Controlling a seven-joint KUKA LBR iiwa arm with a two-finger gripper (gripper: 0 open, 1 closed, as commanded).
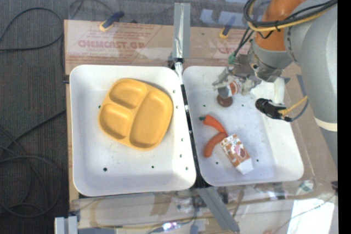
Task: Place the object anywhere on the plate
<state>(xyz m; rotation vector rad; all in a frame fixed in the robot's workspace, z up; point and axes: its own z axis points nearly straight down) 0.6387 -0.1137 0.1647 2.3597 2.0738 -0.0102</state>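
A yellow plate [136, 113] with three compartments lies in the left bin [88, 172]. My gripper [235, 85] hangs over the upper left part of the right bin [285, 167]. A small red-and-white object [236, 87] sits between its fingers, which are closed on it. Just below it a brown round piece [224, 100] rests on or close to the bin floor; I cannot tell whether it belongs to the held object.
Lower in the right bin lie an orange carrot-like piece [214, 123], an orange sausage-like piece [213, 144] and a small white-and-red carton [237, 153]. A black-and-yellow cable fitting [270, 107] hangs beside the wrist. A metal divider [185, 107] separates the two bins.
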